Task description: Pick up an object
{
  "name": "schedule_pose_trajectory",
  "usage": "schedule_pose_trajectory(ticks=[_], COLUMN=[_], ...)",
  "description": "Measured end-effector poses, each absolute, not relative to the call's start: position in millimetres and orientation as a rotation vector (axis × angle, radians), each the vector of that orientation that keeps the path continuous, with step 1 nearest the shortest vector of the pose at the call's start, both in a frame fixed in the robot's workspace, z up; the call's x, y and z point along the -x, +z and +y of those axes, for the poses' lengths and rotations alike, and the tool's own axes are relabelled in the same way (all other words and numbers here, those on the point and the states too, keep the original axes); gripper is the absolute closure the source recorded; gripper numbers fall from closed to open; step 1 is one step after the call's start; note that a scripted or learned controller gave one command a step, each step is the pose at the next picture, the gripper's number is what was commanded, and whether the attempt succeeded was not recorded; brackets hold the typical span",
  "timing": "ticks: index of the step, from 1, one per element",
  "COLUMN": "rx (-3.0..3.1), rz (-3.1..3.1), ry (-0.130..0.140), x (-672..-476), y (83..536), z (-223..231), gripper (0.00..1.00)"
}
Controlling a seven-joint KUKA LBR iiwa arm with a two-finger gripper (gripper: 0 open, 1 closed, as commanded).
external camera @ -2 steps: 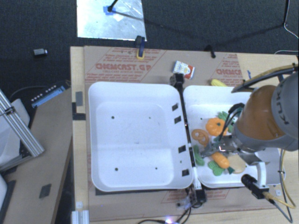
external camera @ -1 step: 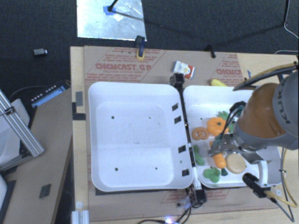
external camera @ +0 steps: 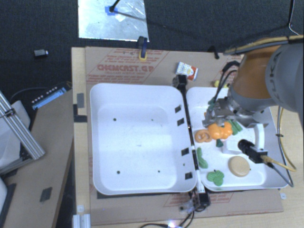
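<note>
**KUKA iiwa arm: visible exterior**

Arm (external camera: 280, 75): bulky rounded housing, matt grey, smooth-surfaced. Orange band (external camera: 251, 75): broad, glossy, encircling the body above the wrist. Wrist assembly (external camera: 228, 109): darker grey metal, blocky, with small fittings too blurred to itemise. Cables: black leads (external camera: 227, 72) looped along the wrist's side; a yellowish hose (external camera: 266, 42) running along the upper edge of the housing.

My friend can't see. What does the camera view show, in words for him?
A grey robot arm reaches from the right over the right white bin, its end effector just above an orange toy. Around it lie a pretzel, green pieces and a tan round piece. The left bin sits beside it.
</note>
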State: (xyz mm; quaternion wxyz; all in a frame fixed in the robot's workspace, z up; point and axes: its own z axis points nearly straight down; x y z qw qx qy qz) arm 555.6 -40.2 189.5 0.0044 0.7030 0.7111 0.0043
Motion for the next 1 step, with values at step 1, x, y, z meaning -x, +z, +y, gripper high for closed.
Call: schedule_pose_trajectory(ticks=[1], rx=[-2.207], rz=[2.23], ry=[0.01], x=[-571.1], y=[235.5], z=[16.5], gripper=[1.0])
